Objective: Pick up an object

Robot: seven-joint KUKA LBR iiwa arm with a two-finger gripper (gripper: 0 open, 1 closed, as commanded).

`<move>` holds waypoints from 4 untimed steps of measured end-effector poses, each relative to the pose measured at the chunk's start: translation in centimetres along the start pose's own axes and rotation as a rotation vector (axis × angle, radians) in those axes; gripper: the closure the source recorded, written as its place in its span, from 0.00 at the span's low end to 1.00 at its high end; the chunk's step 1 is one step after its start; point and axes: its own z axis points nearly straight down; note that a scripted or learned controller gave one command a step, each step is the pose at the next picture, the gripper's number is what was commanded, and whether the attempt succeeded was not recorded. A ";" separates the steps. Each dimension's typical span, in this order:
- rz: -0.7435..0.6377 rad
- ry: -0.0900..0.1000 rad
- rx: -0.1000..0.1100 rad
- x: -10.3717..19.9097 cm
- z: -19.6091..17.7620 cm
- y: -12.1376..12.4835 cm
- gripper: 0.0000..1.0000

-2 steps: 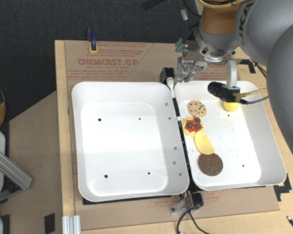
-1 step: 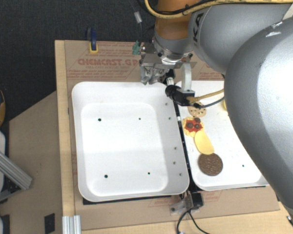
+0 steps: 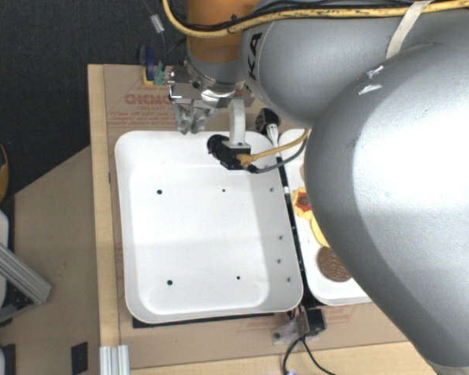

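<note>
Disc (image 3: 334,266), brown and round, in the right bin (image 3: 332,294), close against the wall shared with the left bin (image 3: 189,233). Beside it toward the far end, a red piece (image 3: 302,201) and something yellow (image 3: 317,229), both half hidden under the arm (image 3: 391,131); too little visible to name either. No long axis to mind on the disc; long axis of the other two not readable.

Jaws poised at the far rim of the left bin, toward its far-left corner, hanging low off the orange-banded wrist. Cannot tell how far apart, being small and seen end-on against the rim; nothing seen held there. Just beside, a black part (image 3: 223,148) with a cable, over the same far rim.

Key relation: disc well apart from the jaws, lying toward the near-right, across the dividing wall and down almost the whole length of the bins. Judged a long diagonal move, wall to be cleared on the way, before any descent. Judged early in the task: nothing lifted yet.

Likely trouble: disc flat and thin, tight to the wall, so little room on that side for a grip. Red piece nearer the jaws, possibly the easier reach.

Counter (image 3: 109,108) of brown board under both bins.
</note>
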 end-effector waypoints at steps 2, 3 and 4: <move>0.010 -0.008 0.016 1.7 -5.2 -0.1 1.00; 0.010 -0.007 0.016 1.7 2.4 -6.3 1.00; 0.007 0.003 -0.018 1.8 -22.2 -4.0 1.00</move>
